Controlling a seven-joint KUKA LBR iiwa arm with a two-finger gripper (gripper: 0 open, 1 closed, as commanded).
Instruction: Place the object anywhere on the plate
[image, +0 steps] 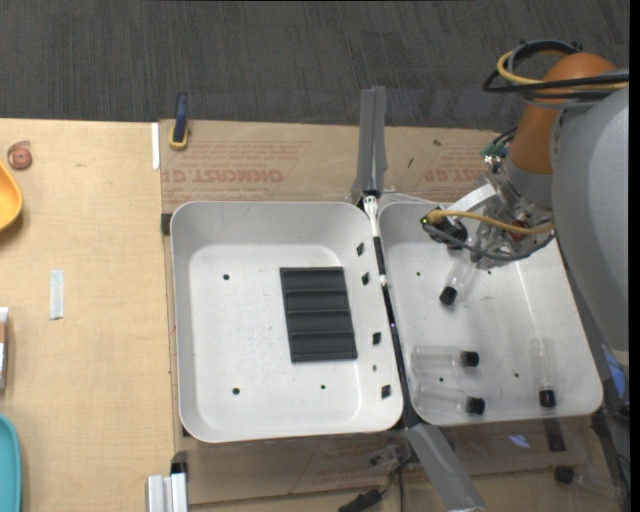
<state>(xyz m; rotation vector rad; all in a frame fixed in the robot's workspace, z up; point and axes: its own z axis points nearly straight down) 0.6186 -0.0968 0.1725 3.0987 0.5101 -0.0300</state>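
A black ribbed plate (318, 314) lies flat in the middle of the left bin (200, 300). My gripper (478, 252) is over the back of the right bin (560, 300), beneath the orange band of the arm. A clear tube with a black cap (455, 282) slants down and to the left from right under the gripper, cap end lowest. Its upper end meets the gripper, and the cables and wrist hide how it is gripped. The plate is well to the left of the gripper, across the divider between the bins.
Three more clear tubes with black caps lie in the front of the right bin: one (445, 358) at the middle, one (450, 404) near the front wall, one (545, 375) at the right. A metal post (371, 140) stands behind the bins' divider.
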